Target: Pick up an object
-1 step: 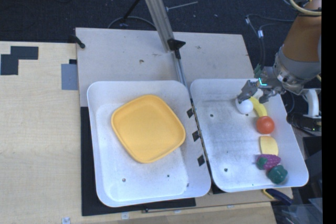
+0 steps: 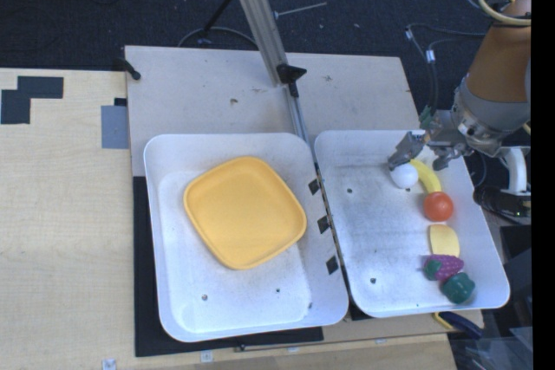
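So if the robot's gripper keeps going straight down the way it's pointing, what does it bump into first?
Probably the white ball, which sits right below the gripper, beside the banana in the right bin. Depth is hard to judge from this slanted view, so it might touch the banana instead.

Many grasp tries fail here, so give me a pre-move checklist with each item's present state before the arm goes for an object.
1. Gripper over the right bin: ok, at its far right part.
2. Target close by: ok, white ball and banana lie just under the gripper.
3. Nothing yet between the fingers: cannot tell.
4. Target free of neighbours: not ok, ball and banana touch or nearly touch.
5. Other items out of the way: ok, tomato, yellow piece, grapes and green item lie nearer the camera.
6. Yellow plate in the left bin: ok.
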Tool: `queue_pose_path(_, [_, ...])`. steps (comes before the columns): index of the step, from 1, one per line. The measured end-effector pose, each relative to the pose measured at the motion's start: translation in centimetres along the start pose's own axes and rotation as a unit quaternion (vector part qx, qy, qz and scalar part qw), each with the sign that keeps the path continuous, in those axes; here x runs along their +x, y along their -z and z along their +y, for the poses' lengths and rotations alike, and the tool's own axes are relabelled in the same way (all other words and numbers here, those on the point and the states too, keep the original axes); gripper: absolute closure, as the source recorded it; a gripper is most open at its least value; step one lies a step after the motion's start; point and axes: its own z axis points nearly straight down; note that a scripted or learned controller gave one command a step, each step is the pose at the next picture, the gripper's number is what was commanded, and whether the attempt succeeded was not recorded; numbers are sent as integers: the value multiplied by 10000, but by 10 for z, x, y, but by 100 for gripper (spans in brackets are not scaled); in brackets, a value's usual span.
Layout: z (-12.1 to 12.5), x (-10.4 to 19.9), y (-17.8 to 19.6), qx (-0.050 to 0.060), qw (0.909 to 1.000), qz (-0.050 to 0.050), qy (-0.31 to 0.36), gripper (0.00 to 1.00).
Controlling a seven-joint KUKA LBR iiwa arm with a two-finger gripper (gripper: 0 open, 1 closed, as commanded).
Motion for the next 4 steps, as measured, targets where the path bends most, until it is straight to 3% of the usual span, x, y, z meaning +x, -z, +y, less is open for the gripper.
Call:
queue_pose_path(2, [4,-1,-117,23,10000,5,2,0])
queue_pose_path(3, [4,0,-135,5,10000,0,4,0])
queue_pose_path(4, [4,-1,-123,-6,10000,0,-2,100])
